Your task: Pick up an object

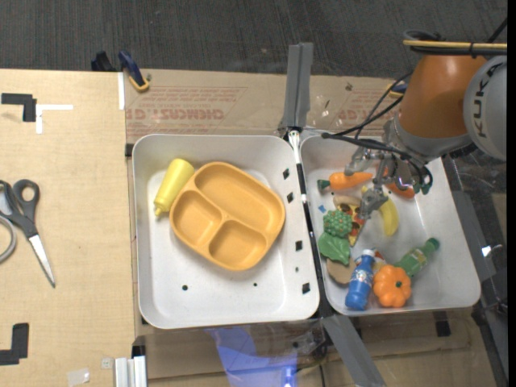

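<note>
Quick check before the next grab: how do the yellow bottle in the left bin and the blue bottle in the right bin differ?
The yellow bottle is one plain colour; the blue bottle has a white top and a red patch. The yellow bottle lies against the orange divided plate with little else near; the blue bottle is crowded between the orange pumpkin and other toys. The yellow one looks bulkier. Both lie tilted on a bin floor.

The floor [201, 14] along the top of the view is dark grey with a fine diagonal texture. A light wooden bench surface [64, 240] occupies the left side, marked with black tape corners [18, 103] (one near the top left, another at the bottom left). A pair of grey-handled scissors [28, 224] lies on this surface. A brown cardboard sheet [210, 107] with reversed red lettering lies behind the bins. Lighting is even and diffuse.
</note>
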Available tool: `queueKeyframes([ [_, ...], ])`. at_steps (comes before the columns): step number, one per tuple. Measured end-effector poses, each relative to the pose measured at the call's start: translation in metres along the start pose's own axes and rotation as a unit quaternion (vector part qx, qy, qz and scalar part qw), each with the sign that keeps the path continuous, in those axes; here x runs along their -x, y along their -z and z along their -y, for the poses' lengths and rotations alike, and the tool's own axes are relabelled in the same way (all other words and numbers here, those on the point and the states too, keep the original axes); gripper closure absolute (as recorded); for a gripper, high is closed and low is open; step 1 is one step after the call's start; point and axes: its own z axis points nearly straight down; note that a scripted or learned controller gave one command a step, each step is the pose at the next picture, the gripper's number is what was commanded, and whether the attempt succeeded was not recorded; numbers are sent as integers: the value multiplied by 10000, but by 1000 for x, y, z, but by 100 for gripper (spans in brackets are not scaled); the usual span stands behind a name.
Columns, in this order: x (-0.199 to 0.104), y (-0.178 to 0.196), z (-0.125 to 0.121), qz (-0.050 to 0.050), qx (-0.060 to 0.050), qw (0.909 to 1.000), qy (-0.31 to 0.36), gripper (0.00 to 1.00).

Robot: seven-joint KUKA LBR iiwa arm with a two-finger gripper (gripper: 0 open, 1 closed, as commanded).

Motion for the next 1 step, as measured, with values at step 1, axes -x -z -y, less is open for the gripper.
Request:
queueKeyframes([
  [1,0,-6,-9,119,-19,9980,-618,0],
])
